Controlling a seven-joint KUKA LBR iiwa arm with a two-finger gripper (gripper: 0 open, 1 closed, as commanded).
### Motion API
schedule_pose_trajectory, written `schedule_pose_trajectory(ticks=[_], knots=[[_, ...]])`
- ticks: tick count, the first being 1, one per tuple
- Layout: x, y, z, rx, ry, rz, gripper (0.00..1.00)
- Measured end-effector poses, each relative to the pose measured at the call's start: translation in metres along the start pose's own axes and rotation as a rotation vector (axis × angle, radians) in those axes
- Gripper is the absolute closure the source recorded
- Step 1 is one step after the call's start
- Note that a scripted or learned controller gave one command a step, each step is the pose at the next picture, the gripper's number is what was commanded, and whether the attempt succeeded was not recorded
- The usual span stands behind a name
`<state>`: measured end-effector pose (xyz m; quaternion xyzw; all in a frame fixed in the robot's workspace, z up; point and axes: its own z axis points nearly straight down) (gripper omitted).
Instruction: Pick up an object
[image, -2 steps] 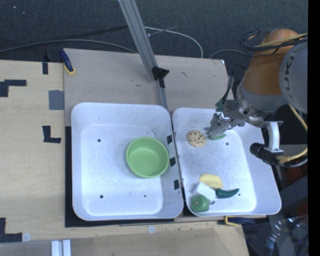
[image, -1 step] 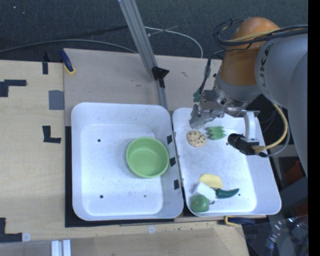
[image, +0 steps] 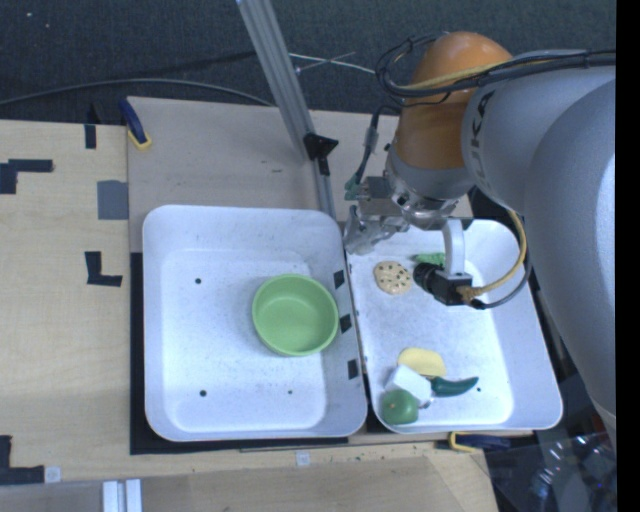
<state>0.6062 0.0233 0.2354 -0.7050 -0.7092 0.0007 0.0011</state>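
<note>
My gripper (image: 366, 236) hangs over the far left corner of the right bin (image: 520, 400), close to the wall between the two bins. A round tan cookie (image: 392, 277) lies just to the gripper's right and a little nearer the front, apart from it. At the front of the right bin sit a yellow piece (image: 423, 361), a white block (image: 409, 381), a green ball (image: 399, 406) and a dark green pepper (image: 456, 386). A small green item (image: 431, 260) shows beside the black fitting on the arm. Nothing is visibly held.
A green bowl (image: 294, 314) stands upright in the left bin (image: 180, 400), toward its right side. A slanted metal pole (image: 290, 100) rises behind the bins. The grey arm with its orange band (image: 450, 70) covers the far right of the right bin.
</note>
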Motion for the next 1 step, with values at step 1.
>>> schedule_pose_trajectory(ticks=[1], knots=[[0.0396,0.0222,0.0066,-0.002,0.000,0.001,1.00]])
